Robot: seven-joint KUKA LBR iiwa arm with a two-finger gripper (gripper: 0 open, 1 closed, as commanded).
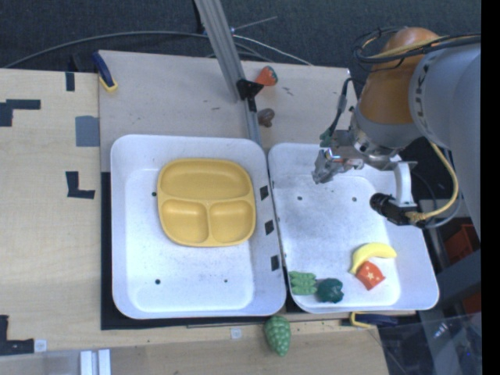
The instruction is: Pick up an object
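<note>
The pincer (pixel 323 172) is seen at upper centre-right of the frame, over the top left part of the right bin (pixel 406 209); how it is set cannot be told, and nothing is seen held. The things to be picked lie well apart from it, along the lower edge of that bin: a banana (pixel 373 252) touching a red block (pixel 371 275) at lower right, and two green pieces (pixel 316 286) at the bin's lower left corner. A miss is judged likely if the pincer is lowered where it hangs, since bare floor lies beneath it; the corner pieces could be jammed against the wall. The left bin (pixel 129 217) holds a yellow tray (pixel 207 201). On the bench (pixel 156 92), green grapes (pixel 276 333) lie below the bins, and a post (pixel 223 41) rises at top centre
</note>
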